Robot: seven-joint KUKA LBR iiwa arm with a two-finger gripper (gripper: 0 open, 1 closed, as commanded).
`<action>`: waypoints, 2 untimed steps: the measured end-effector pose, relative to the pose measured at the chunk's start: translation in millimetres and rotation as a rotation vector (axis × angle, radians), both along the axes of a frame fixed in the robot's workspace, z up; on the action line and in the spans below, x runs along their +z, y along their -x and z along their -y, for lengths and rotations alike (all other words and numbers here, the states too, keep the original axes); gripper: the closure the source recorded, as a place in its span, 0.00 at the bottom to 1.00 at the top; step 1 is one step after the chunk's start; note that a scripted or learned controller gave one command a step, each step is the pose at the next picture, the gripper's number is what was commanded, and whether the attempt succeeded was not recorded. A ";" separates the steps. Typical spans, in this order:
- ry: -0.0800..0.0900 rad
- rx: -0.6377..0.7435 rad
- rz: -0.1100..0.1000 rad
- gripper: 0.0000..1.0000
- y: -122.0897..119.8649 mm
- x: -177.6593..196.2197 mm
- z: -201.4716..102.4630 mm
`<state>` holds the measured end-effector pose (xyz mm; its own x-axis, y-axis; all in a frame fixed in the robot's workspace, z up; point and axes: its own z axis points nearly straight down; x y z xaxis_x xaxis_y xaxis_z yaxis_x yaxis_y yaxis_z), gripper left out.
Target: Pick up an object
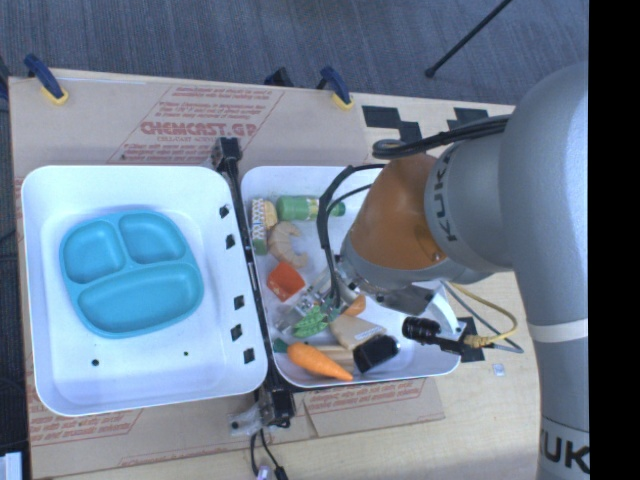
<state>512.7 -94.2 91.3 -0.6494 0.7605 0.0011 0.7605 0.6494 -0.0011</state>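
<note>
You see the grey arm reaching in from the right and bending down over the right-hand white bin (300, 180), its gripper (332, 303) low among the cluttered toys, presumably because that bin holds everything worth picking. Whether the gripper is spread or closed, or has hold of anything, you cannot tell; the orange-banded wrist hides it. Around it lie an orange plastic carrot (318, 361), a green bottle (305, 207), a small red block (284, 280) and a black block (374, 353). The left-hand white bin (40, 268) carries a blue divided tray (131, 270), likely the drop spot.
</note>
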 end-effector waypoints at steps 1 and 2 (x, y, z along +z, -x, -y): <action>0.000 -0.397 -0.001 0.00 36.3 -0.1 3.6; -0.002 -0.114 -0.004 0.00 36.7 -0.2 5.0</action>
<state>475.9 -99.2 91.2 -0.5589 0.8292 0.0051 0.8292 0.5589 -0.0033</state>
